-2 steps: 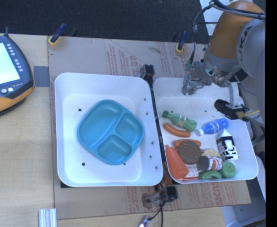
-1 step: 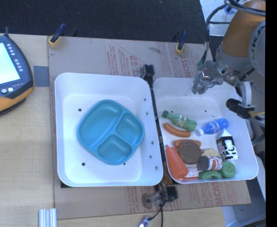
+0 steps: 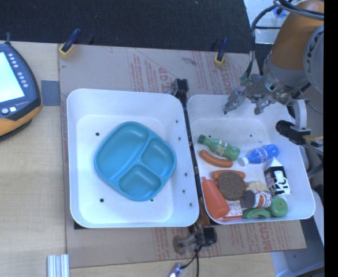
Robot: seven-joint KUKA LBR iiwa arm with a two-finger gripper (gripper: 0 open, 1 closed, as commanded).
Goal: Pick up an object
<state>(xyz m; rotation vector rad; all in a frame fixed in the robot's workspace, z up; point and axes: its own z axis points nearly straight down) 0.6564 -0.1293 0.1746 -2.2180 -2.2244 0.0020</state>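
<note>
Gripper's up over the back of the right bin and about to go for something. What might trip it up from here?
1. The items in the right bin are crowded at the near end: the cookie, orange bottle and green ring touch, so a grasp may snag neighbours.
2. The gripper hovers open over bare floor, far from them.

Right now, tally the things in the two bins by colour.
Blue: 2, plate, bottle
Green: 2, bottle, ring
Orange-red: 3, sausage, carrot, small bottle
Brown: 1, cookie
Black-white: 1, carton
Total: 9
</note>
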